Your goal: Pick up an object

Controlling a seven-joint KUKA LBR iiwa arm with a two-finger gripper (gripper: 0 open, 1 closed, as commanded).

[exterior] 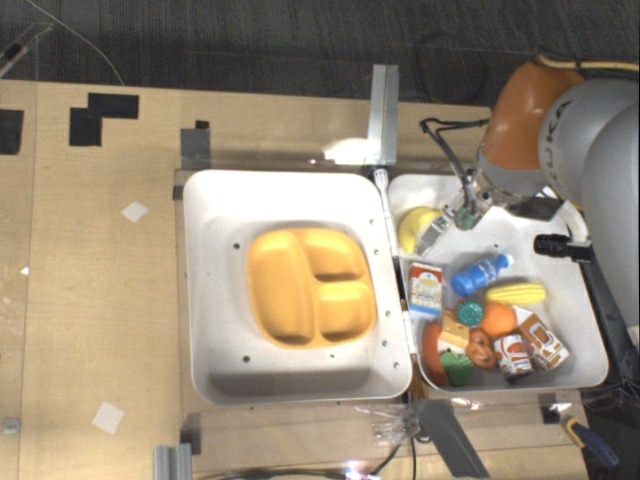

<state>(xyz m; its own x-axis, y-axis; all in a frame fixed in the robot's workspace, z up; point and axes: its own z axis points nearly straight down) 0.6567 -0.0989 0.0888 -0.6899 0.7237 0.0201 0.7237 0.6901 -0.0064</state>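
Over the right bin [598, 360], at its back-left part, your gripper [437, 230] hangs from the grey arm [590, 138], with the orange band [520, 118] just above the wrist. Whether the tool is apart or together, you cannot tell from this slanted view; nothing is visibly clamped in it.

Right at the gripper's tip, touching or just under it, you see a yellow lemon-like fruit [414, 226]. Just toward you from the tip stands a small red and white carton [425, 288]. Off to the gripper's arm side and nearer you lies a blue bottle [480, 274], and beyond that a yellow corn cob [516, 294] with an orange [497, 319] just beside it. Further toward you from the tool, you find a heap: a green piece [459, 368], a red piece [432, 346], and brown and white packets [530, 346], all pressed close together.

Away from the arm, across the bins' shared wall, the left bin [215, 268] holds a yellow divided tray [310, 286], well apart from the gripper.
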